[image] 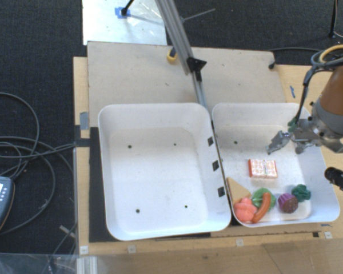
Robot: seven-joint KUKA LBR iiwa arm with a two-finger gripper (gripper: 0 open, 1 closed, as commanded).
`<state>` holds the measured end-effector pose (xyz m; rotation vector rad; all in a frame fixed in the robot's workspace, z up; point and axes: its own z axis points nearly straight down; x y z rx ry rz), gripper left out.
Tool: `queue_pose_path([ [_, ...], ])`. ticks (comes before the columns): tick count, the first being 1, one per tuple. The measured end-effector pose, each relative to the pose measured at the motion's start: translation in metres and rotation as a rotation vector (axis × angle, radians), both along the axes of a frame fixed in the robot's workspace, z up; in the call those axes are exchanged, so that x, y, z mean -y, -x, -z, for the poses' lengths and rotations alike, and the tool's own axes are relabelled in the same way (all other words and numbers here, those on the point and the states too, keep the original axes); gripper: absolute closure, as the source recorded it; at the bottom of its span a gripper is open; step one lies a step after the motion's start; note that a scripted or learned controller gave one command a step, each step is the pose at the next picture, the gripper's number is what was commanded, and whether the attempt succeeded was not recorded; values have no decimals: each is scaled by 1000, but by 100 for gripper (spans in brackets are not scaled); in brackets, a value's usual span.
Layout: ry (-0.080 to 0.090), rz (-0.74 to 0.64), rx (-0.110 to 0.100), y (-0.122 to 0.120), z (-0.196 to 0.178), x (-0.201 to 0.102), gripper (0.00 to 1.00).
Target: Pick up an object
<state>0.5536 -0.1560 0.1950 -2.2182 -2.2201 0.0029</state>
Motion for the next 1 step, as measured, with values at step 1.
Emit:
queue_pose_path([
  [1,0,1,1,-1,60,7,0],
])
